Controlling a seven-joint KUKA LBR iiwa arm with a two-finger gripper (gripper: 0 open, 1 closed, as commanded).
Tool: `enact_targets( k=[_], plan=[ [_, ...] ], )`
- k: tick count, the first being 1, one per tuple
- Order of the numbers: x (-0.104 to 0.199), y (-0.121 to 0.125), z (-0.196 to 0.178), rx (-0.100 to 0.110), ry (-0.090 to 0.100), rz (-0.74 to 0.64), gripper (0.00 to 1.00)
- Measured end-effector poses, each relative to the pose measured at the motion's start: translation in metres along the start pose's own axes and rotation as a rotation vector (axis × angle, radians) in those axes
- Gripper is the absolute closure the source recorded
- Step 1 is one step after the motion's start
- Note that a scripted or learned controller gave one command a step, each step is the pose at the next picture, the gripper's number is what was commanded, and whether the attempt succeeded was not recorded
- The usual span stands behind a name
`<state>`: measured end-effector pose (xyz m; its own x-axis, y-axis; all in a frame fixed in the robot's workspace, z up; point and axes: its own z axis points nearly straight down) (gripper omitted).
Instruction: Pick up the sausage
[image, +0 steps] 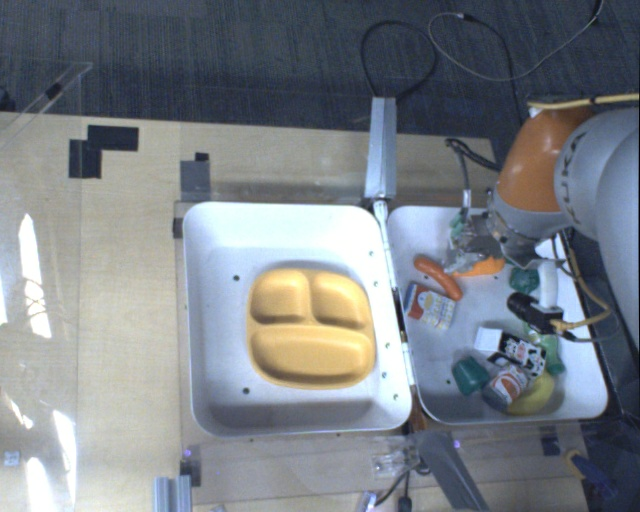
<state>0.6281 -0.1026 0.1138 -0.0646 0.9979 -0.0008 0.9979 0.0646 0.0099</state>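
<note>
Pale worktop (120, 330) carries two white bins. End effector (468, 245) is seen low in right bin (590, 395), upper centre; its opening cannot be told. Sausage (438, 277) lies just below-left.

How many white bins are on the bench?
2: the left bin holds the yellow tray; the right bin, touching it, holds the sausage and other toys.

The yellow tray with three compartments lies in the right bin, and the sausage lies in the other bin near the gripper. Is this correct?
Not quite. The camera view shows the yellow tray in the left bin, not the right one. The rest holds: the sausage lies in the other, right bin, close to the gripper.
</note>
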Motion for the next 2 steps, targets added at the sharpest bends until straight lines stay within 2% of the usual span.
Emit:
enact_targets(
  k=[1, 2],
  plan=[
    [0.039, -0.075, -0.073, 0.004, 0.001, -0.275, 1.00],
    [0.092, -0.061, -0.123, 0.002, 0.001, -0.337, 1.00]
  ],
)
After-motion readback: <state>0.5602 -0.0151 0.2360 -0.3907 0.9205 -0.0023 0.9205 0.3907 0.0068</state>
